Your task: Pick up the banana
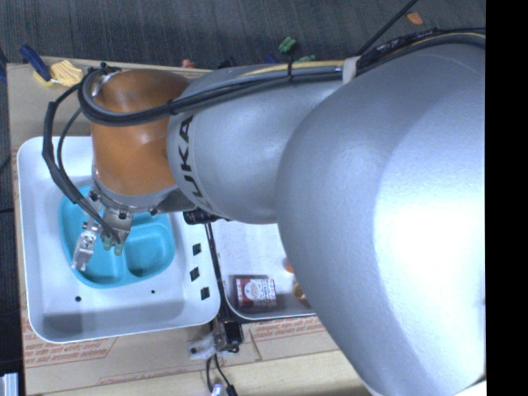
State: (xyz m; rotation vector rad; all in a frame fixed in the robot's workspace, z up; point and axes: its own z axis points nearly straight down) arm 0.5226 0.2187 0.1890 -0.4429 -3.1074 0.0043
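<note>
My gripper (97,244) hangs low in the left white bin (41,221), right over a blue divided dish (144,250) that lies in the middle of that bin. The grey arm with its orange band (132,143) reaches in from the right and covers the back of the left bin and most of the right one. I see no banana among the parts of the bins that show; much of both bins is hidden under the arm.
A dark red box (254,293) lies at the front left of the right bin (247,310), with a small orange bit (288,266) beside the arm. A yellow and blue object (59,73) sits outside the bins at the bench's back left corner.
</note>
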